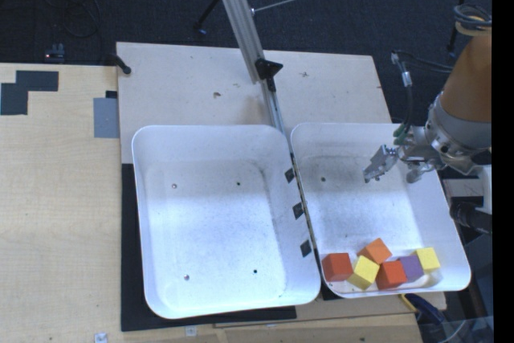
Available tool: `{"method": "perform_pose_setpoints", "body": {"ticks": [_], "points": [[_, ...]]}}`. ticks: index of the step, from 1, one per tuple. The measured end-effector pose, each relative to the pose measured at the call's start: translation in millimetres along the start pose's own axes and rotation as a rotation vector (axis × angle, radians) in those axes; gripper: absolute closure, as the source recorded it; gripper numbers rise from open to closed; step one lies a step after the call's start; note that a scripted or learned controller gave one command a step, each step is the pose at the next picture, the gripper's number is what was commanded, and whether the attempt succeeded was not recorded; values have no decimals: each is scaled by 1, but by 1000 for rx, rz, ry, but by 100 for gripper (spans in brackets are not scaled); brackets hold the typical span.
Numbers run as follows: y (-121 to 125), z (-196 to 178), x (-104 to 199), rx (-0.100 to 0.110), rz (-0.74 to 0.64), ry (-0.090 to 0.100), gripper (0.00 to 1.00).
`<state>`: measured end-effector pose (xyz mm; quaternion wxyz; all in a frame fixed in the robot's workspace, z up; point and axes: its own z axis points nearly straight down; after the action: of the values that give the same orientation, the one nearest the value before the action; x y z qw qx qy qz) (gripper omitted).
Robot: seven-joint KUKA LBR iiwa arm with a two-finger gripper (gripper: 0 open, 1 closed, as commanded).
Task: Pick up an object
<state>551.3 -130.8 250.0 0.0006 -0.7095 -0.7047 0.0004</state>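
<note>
The blocks [382, 263] sit bunched in the near corner of the right bin [353, 197], maybe because its floor tips that way. The hand [393, 165] hangs farther back over the same bin, well apart from them. It looks open and holds nothing.

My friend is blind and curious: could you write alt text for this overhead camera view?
A robot arm's pincer hangs over the right bin, apart from a cluster of coloured blocks in that bin's near corner: red, orange, yellow and purple. The left bin sits beside it on the bench.
</note>
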Motion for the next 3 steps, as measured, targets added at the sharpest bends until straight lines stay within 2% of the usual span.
{"method": "perform_pose_setpoints", "body": {"ticks": [1, 2, 3], "points": [[-59, 30, -24, 7, -2, 1, 0], [-64, -16, -18, -3, -8, -1, 0], [-64, -13, -18, 1, -5, 0, 0]]}}
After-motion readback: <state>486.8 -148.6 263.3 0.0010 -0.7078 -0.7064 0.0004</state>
